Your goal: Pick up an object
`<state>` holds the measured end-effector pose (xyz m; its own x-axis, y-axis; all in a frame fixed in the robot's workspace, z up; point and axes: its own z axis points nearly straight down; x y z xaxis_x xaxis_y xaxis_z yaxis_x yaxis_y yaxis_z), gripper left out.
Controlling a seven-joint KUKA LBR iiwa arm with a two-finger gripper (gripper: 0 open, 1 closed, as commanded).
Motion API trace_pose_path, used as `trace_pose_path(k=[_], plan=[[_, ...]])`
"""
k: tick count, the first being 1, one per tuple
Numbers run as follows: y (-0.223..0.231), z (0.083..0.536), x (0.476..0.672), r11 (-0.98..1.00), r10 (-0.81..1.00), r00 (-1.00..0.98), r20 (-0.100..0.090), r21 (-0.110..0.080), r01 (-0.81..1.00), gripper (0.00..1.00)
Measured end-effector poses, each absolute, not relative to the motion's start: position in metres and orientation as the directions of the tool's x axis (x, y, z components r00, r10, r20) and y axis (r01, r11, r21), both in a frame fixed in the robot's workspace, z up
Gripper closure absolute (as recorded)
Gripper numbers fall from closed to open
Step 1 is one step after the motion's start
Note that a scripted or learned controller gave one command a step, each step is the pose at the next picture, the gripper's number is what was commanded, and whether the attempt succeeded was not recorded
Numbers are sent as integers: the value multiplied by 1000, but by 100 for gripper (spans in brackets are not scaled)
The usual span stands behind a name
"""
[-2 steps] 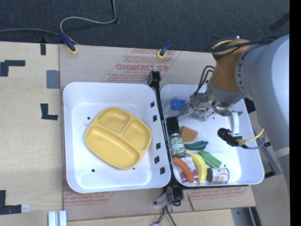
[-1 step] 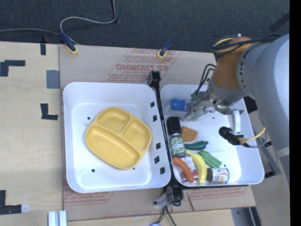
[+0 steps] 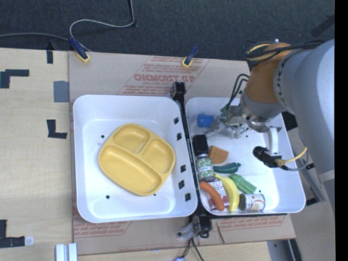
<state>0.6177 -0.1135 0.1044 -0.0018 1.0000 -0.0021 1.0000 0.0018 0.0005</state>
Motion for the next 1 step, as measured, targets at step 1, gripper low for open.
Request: trace_pose_path(k=[1], plan=[[-104, 88, 585, -7, 1000, 7, -15, 13, 1000, 0]])
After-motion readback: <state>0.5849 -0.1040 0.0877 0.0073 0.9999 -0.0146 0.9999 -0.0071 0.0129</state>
